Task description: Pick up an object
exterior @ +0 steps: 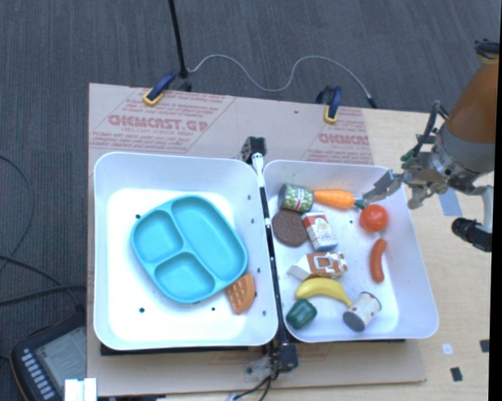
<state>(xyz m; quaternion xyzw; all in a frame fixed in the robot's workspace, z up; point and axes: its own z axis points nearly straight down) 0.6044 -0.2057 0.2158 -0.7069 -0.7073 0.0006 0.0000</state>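
From the camera view above the table, my fingers (381, 189) hang over the upper right rim of the right bin (421, 284), and I see them spread apart with nothing between them, one tip reaching in just above the tomato (374, 217) and just right of the carrot (334, 198). My grey wrist and orange band (478, 97) sit behind, at the right edge. The objects I could pick all lie in that right bin: a green can (296, 197) touching the carrot's left end, a dark brown cookie (289, 228) below it, a red and white carton (319, 232) beside the cookie, a small printed box (326, 262) under that, a banana (322, 289), a green cup-like piece (301, 314) at the lower left, a tilted white can (361, 311) near the lower right, and a red sausage (377, 261) standing lengthwise under the tomato. In the left bin (109, 256) a blue divided plate (188, 248) lies slantwise, with an orange waffle-like piece (242, 294) touching its lower right corner. Both bins rest on a brown board (155, 126) held by two clamps (159, 89).
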